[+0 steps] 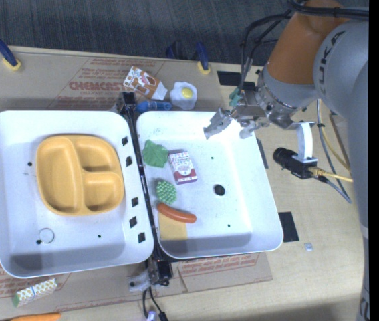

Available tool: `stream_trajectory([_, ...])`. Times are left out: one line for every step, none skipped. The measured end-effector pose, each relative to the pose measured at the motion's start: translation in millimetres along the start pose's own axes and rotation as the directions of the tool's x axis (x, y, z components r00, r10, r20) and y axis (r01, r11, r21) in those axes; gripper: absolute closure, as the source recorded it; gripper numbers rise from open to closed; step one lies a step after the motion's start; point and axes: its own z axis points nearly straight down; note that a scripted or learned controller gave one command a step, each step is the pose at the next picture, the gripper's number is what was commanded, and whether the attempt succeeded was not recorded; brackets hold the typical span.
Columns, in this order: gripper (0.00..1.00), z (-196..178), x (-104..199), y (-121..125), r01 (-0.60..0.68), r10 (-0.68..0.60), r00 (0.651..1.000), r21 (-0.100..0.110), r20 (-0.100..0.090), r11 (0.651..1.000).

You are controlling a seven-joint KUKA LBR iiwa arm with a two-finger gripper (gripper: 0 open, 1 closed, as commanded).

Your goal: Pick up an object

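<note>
My gripper [231, 127] hangs over the far right part of the right bin [256, 199], its two fingers spread apart with nothing between them. In the left half of that bin lie a green leafy toy [154, 154], a small red and white carton [182, 166], a green round knobbly toy [166, 191], an orange sausage [176, 213] and a flat yellow slice [172, 228]. All of them sit to the left of and nearer than the gripper. A small dark spot [219, 190] marks the bin floor.
The left bin [9, 199] holds a yellow divided tray [80, 174]. Beyond the bins lie a small printed box [140, 81], a blue item [153, 105] and a white and yellow egg toy [184, 93]. A wrapped item [35, 291] lies at the front left.
</note>
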Motion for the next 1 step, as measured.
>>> stream_trajectory([0.0, 172.2, 14.1, 10.5, 0.034, -0.034, 0.999, -0.003, 0.002, 0.999])
